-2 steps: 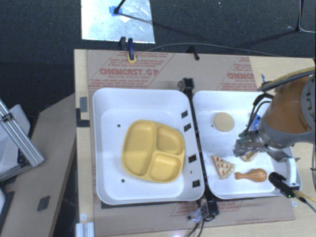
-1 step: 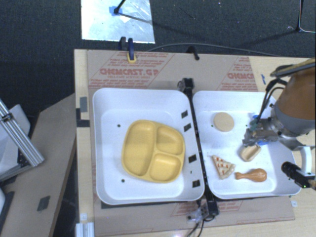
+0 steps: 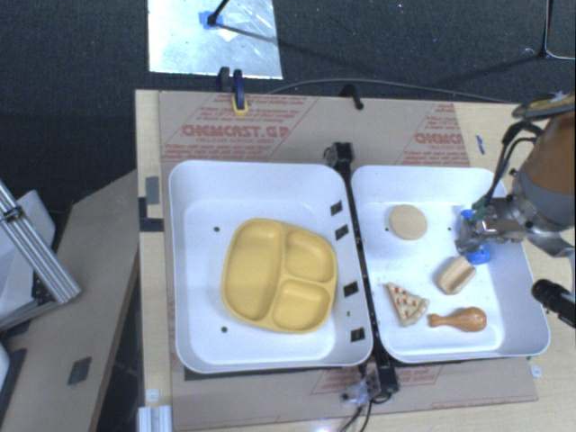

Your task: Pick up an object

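We take the right bin as our landmark. Nearest us, in its front part, lies a drumstick, long axis running l-to-r. Just beside it, twd the divider w/ the left bin, sits a pizza slice. A bit further back we see a small bread roll, tilted, near the bin's right wall. Further again, in the rear half, a round tan cookie lies flat, well apart from the roll.

The tool hangs over the right bin's right side, just behind the roll & level w/ the cookie; blue parts show at its tip. We can't tell if it's wide or narrow, & nothing is visibly held. The arm comes in over the bin's right rim.

Left of the landmark, the left bin holds a yellow 3-compartment plate, about centred. Both bins rest on the surface, w/ a blue-yellow clamp at its far edge.
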Tool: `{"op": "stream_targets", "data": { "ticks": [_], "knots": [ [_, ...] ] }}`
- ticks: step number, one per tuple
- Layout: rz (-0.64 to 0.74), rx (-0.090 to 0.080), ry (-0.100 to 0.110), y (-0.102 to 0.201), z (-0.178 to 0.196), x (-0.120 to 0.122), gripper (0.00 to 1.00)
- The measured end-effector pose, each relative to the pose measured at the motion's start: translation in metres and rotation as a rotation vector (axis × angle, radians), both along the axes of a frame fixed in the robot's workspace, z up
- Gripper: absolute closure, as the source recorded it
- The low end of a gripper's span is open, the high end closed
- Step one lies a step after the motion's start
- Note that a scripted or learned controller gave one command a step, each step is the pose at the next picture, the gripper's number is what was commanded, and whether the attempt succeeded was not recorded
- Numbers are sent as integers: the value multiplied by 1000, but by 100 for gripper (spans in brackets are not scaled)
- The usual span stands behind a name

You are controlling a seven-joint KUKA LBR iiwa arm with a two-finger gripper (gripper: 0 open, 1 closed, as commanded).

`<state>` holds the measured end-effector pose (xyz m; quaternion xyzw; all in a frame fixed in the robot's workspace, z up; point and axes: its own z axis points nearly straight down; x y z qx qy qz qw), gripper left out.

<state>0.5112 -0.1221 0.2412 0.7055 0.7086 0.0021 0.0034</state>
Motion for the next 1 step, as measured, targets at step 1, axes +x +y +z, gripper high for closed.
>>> {"op": "stream_targets", "data": {
  "ticks": [1],
  "knots": [
    [5,3,3,44,6,28,100]
  ]
}}
